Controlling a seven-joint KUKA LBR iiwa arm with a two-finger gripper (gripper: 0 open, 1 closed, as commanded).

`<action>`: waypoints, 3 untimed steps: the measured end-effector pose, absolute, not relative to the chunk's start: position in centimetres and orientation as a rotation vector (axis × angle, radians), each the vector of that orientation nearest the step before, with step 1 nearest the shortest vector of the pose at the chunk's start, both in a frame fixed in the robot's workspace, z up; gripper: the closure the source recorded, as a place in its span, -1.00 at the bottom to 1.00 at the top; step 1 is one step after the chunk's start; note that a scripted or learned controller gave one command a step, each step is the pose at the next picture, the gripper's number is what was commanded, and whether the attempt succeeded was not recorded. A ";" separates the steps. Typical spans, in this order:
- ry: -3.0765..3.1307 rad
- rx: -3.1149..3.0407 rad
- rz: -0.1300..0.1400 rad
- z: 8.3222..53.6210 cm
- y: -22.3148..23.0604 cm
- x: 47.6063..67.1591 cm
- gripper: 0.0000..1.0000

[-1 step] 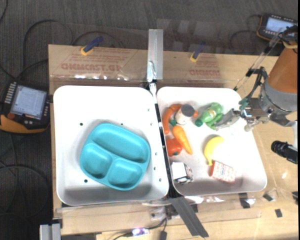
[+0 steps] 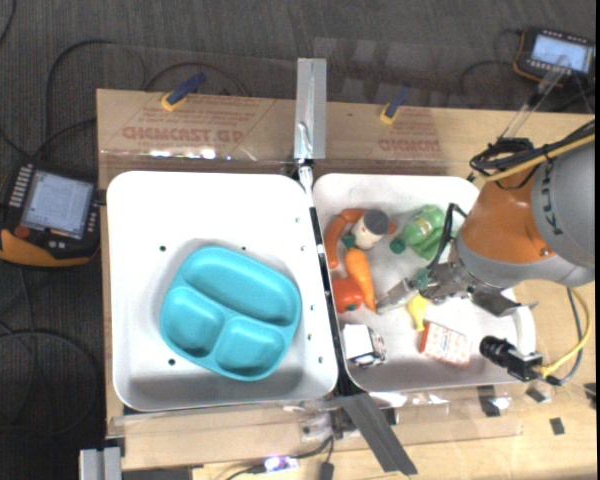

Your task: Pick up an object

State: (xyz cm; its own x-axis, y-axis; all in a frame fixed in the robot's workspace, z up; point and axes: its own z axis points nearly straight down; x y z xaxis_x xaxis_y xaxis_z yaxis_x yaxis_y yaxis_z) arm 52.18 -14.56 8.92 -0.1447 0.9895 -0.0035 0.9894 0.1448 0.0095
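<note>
Arm (image 2: 540,218): smooth grey shell with a glossy orange band, coming in from the right and bent down over the right bin.
Gripper (image 2: 420,290): slim dark metal fingers low over the middle of the right bin; from here I cannot tell how far apart they stand, nor whether anything sits between them.
Right bin (image 2: 460,186): shallow white plastic with rounded corners, holding a loose clutter of small things.
Carrot (image 2: 359,269): matte orange, tapered, lying against the bin's left wall.
Orange piece (image 2: 348,293): stubbier and redder, touching the carrot's lower end.
Green bottle (image 2: 420,230): shiny translucent plastic, lying tilted near the back wall, just above the gripper.
Round-capped toy (image 2: 369,227): pale body with a dark rounded top, between the carrot and the green bottle.
Yellow piece (image 2: 417,311): small, smooth, just under the gripper.
Carton (image 2: 445,343): small flat white-and-red box lying near the front wall.
Left bin (image 2: 140,218): the same white plastic.
Plate (image 2: 230,310): glossy turquoise, rounded, split into three compartments, resting tilted in the middle of the left bin.
Bench (image 2: 210,118): brown cardboard sheet with faded red lettering behind the bins.
</note>
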 end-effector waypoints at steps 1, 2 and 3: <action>2.368 2.051 0.010 9.9 -14.6 52.2 1.00; 2.369 2.050 0.010 9.9 -14.6 52.2 -1.00; 2.371 2.053 0.009 10.7 -14.5 52.2 1.00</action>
State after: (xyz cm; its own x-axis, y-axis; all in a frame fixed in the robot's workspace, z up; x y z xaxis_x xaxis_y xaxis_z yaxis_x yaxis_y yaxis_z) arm 52.15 -14.48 10.67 -0.1430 0.9897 -0.0003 0.9897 0.1430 0.0079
